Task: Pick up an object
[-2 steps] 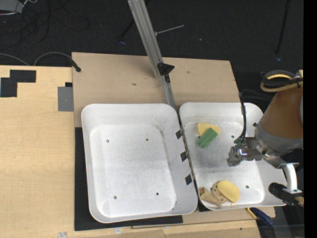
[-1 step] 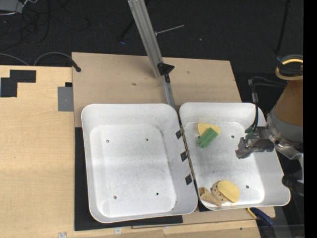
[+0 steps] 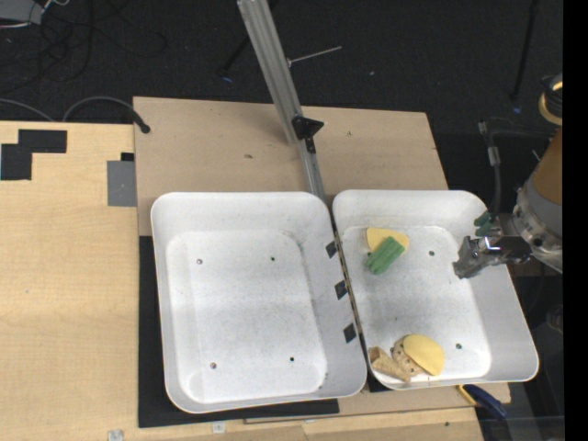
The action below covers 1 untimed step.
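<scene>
In the right bin (image 3: pixel 478 211) lie a green block (image 3: pixel 387 254) resting against a pale yellow piece (image 3: pixel 378 237) near the back left, and a round yellow object (image 3: pixel 424 354) beside a tan, crumpled piece (image 3: pixel 391 364) at the front. My gripper (image 3: pixel 468 264) hangs over the bin's right side, well to the right of the green block, with nothing visible between its fingers. The arm comes in from the right edge.
The left bin (image 3: pixel 184 211) stands beside the right one, with black clips (image 3: pixel 341 288) along the shared wall. A slanted metal rail (image 3: pixel 276 72) rises behind the bins. A blue-and-yellow item (image 3: pixel 482 399) lies just outside the right bin's front edge.
</scene>
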Each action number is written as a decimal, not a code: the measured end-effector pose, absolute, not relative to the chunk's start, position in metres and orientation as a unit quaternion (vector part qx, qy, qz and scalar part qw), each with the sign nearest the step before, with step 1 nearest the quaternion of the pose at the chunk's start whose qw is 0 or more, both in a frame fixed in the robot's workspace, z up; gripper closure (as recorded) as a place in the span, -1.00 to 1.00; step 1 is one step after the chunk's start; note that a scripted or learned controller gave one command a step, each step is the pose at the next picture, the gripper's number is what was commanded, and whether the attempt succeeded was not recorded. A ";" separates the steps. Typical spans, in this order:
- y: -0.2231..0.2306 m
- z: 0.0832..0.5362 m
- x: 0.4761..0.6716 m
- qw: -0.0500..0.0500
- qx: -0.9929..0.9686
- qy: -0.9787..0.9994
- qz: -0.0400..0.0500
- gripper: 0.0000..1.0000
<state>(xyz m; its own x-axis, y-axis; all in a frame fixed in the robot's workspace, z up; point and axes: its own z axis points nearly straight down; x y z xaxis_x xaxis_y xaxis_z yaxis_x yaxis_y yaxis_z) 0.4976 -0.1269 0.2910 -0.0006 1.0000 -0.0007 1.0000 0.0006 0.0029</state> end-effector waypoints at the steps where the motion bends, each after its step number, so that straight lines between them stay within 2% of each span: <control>1: -0.076 0.288 0.505 -0.002 0.706 0.708 -0.001 1.00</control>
